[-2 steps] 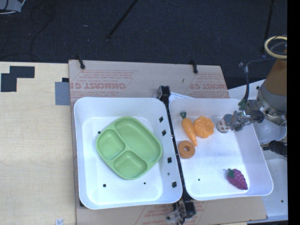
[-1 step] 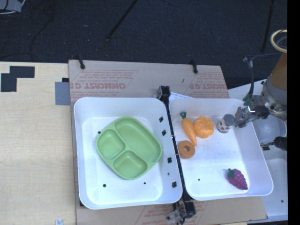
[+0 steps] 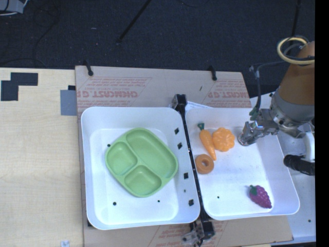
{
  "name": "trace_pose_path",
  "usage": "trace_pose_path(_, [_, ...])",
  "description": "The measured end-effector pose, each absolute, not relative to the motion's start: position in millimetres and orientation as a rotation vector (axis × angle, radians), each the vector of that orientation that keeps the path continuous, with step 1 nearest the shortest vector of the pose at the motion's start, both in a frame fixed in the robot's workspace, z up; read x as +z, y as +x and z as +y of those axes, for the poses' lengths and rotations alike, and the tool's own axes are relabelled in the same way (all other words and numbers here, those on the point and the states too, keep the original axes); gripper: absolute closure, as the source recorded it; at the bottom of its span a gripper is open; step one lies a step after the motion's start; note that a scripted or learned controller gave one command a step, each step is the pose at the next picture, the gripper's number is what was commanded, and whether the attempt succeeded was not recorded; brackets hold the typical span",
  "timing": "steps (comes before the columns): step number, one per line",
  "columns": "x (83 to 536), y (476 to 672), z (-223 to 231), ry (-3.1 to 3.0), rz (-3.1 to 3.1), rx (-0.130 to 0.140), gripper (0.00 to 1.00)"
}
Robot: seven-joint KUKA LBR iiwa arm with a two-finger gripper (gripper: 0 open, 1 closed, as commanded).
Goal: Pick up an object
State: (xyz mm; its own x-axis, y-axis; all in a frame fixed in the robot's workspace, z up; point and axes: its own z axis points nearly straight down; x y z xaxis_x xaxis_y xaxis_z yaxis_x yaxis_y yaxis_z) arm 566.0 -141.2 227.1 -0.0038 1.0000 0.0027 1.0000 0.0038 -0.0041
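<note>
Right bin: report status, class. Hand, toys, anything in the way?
Hand over right bin, holding nothing. Carrot, orange, ring, grapes lie loose. Nothing blocking.

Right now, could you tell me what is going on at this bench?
A grey and orange arm reaches into the right bin from the right; its gripper hangs beside the orange fruit, holding nothing. A carrot, a ring and purple grapes lie there too. The left bin holds a green divided plate.
</note>
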Motion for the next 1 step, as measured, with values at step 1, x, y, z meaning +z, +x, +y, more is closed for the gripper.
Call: trace_pose_path(1, [220.7, 565.6, -96.8, -2.215, -2.221, 0.002, 1.0])
